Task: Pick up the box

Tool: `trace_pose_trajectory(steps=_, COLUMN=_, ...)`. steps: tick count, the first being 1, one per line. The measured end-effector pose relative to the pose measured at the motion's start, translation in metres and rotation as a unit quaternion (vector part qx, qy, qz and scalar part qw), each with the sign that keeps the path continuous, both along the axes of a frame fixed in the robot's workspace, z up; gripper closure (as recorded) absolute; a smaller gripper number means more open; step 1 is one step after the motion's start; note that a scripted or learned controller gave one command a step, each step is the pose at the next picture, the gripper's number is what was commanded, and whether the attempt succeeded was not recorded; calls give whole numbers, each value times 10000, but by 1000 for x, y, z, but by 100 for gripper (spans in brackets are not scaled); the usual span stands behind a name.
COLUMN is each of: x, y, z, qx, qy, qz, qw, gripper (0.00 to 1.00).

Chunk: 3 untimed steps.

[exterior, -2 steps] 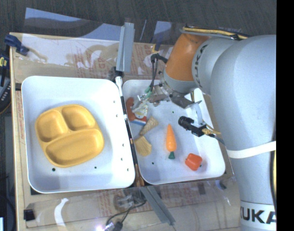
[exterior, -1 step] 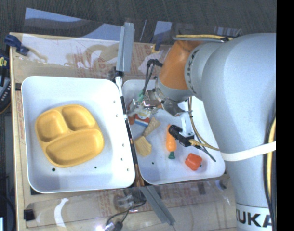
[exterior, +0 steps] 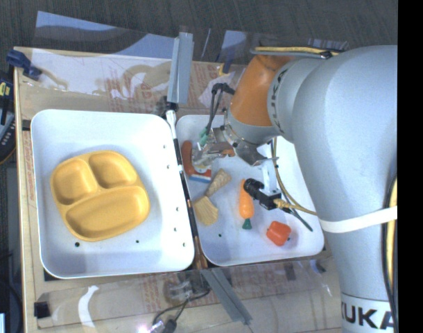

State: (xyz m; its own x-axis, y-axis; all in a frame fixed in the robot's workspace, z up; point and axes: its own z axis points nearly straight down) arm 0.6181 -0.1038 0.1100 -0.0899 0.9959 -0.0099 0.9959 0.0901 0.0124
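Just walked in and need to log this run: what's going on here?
A grey KUKA arm reaches into the right bin, its hand low at the bin's far left corner over a red and white item. A carrot, an orange-red piece and tan pieces lie loose. The left bin holds a yellow divided tray.

Yellow divided plate (exterior: 100, 194), carrot (exterior: 246, 204)

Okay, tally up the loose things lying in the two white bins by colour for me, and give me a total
Yellow: 1, the divided tray in the left bin.
Orange: 2, the carrot and the small orange-red piece in the right bin.
Tan: 2, the wedge and the tan piece above it.
Red: 1, the sausage-like piece, partly hidden at the gripper.
Total: 6.
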Motion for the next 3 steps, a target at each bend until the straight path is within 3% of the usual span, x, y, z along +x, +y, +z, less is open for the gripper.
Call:
trace_pose_trajectory(steps=1, x=0, y=0, z=0, qx=-1, qy=0, qz=3, qw=10000, gripper=0)
trace_pose_trajectory(steps=2, x=0, y=0, z=10, qx=-1, qy=-3, qz=9, qw=10000, gripper=100)
trace_pose_trajectory(steps=3, x=0, y=0, z=10, qx=-2, qy=-2, qz=11, qw=10000, gripper=0)
